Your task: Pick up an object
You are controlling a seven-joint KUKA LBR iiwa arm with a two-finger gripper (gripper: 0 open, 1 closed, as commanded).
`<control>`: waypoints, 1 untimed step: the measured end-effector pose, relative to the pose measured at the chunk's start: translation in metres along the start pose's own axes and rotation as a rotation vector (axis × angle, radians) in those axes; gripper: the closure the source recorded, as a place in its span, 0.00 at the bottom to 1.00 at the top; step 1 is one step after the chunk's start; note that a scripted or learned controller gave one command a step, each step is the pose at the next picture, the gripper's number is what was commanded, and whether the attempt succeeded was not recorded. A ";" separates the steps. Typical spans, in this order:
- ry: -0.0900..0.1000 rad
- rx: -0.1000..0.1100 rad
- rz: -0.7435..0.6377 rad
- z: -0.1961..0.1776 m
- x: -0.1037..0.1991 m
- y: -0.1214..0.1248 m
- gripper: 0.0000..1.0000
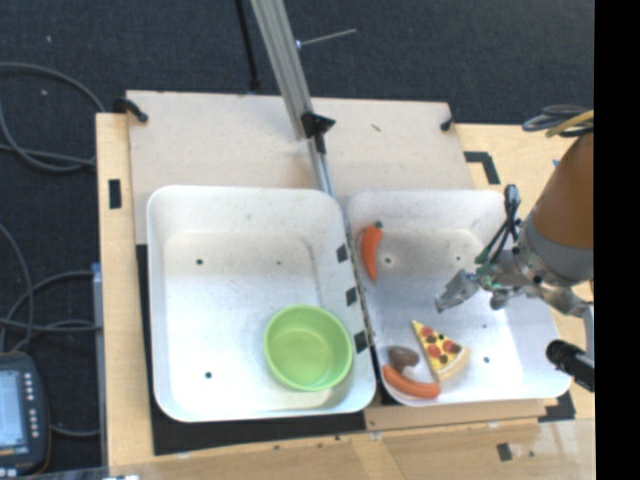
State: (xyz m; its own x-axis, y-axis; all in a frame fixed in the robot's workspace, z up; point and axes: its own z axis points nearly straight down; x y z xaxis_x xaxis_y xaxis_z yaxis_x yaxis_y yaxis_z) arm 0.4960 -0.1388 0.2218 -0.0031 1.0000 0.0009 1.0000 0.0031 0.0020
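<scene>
Left bin (180, 258): green bowl (308, 346), near front-right corner. Right bin (440, 213): orange carrot (370, 251) by left wall; brown lump (403, 356), sausage (410, 383), pizza slice (440, 350) at front. Gripper (462, 290) above bin floor, nothing pinched; finger spread not discernible.

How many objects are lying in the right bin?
4: a carrot by the bin's left wall, then a pizza slice, a brown piece and a sausage near the front edge. The arm may hide more.

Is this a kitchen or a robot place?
Probably a robot lab: a robot arm reaches over two white bins, and the pizza slice looks like toy food.
</scene>
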 end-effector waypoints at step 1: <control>0.000 0.000 0.002 0.000 0.000 0.000 0.00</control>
State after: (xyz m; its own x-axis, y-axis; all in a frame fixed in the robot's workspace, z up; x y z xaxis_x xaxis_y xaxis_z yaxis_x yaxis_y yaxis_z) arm 0.4959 -0.1391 0.2218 -0.0011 1.0000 0.0007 1.0000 0.0011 0.0024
